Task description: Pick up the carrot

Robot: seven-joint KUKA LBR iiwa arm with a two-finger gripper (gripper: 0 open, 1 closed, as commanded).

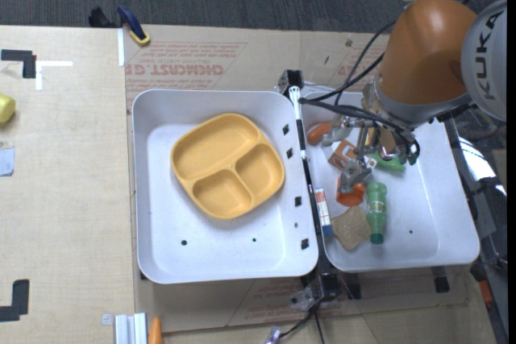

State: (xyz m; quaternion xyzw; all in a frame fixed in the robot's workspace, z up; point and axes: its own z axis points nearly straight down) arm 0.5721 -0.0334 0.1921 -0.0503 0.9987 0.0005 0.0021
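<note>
In the right bin [451,246], an orange, carrot-like piece [351,194] lies near the left wall. My gripper [358,170] hangs low directly above it, under the arm's big orange band [423,52]. I cannot tell whether the gripper touches the piece or only hovers over it. A second orange item [319,130] lies further back in the same bin, to the left of the gripper. The wrist and its cables hide part of the bin's far half.
A green bottle [376,210] and a brown flat piece [351,230] lie just in front of the carrot-like piece. A green item [393,166] sits to the gripper's right. The left bin [161,246] holds a yellow divided plate [229,165].
</note>
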